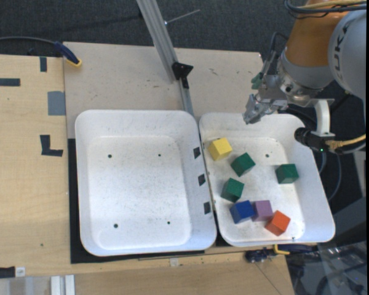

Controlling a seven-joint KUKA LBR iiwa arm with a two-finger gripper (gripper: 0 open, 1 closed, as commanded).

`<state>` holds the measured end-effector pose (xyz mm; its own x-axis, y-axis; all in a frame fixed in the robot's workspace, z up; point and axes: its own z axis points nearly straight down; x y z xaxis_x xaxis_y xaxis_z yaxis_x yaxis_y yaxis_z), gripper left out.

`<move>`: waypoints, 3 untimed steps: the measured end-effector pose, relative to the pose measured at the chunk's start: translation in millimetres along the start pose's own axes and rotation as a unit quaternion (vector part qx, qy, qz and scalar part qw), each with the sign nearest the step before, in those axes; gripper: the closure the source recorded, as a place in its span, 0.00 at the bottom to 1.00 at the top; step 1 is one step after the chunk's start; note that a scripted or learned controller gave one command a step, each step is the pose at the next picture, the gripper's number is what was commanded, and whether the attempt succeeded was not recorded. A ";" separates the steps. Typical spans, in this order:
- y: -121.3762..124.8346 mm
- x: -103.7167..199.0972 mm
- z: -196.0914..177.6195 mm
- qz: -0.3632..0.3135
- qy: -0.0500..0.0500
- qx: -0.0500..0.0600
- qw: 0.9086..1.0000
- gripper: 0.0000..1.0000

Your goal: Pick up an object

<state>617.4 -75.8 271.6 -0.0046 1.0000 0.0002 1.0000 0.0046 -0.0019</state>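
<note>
Several small blocks lie in the right bin: a yellow block at the upper left, three green blocks, and near the front a blue block, a purple block and an orange block. My gripper hangs over the bin's back rim, up and to the right of the yellow block. Nothing shows between its fingers.
The left bin sits beside the right one, with a slanted metal pole rising behind them. A blue-and-yellow cable end lies at the bench's back left. Cables trail along the arm on the right.
</note>
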 end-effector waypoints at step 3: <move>23.1 157.0 27.9 -0.001 0.000 0.001 1.000 1.00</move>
